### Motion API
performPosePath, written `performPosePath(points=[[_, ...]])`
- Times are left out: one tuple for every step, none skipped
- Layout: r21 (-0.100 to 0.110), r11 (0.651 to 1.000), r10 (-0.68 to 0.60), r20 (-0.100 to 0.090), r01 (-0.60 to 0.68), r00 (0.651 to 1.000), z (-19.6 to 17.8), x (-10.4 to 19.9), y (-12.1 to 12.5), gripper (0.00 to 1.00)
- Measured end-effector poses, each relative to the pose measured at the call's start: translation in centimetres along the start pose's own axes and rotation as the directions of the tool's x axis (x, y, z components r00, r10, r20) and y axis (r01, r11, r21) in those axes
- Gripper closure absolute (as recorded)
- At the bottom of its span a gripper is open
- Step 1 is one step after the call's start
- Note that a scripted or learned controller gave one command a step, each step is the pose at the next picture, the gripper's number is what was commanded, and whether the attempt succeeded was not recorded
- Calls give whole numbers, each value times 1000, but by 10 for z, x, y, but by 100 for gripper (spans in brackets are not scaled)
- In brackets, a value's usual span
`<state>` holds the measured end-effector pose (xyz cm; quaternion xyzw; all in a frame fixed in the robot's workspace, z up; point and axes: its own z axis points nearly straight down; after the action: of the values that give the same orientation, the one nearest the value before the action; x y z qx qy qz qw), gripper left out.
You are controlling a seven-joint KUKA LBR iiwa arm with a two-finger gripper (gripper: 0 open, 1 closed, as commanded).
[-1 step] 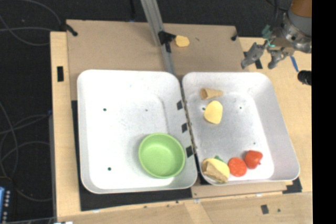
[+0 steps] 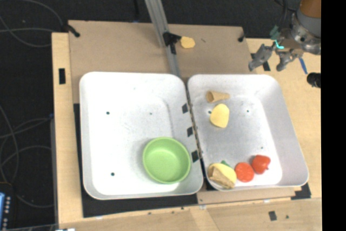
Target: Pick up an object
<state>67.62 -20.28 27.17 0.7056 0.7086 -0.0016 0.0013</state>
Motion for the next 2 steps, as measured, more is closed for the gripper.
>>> performPosePath(points=[[5,1000,-1,-1,1,1000,62,2,3,0],[4,1000,5,0,-5,1000,120,-9,-1,0]])
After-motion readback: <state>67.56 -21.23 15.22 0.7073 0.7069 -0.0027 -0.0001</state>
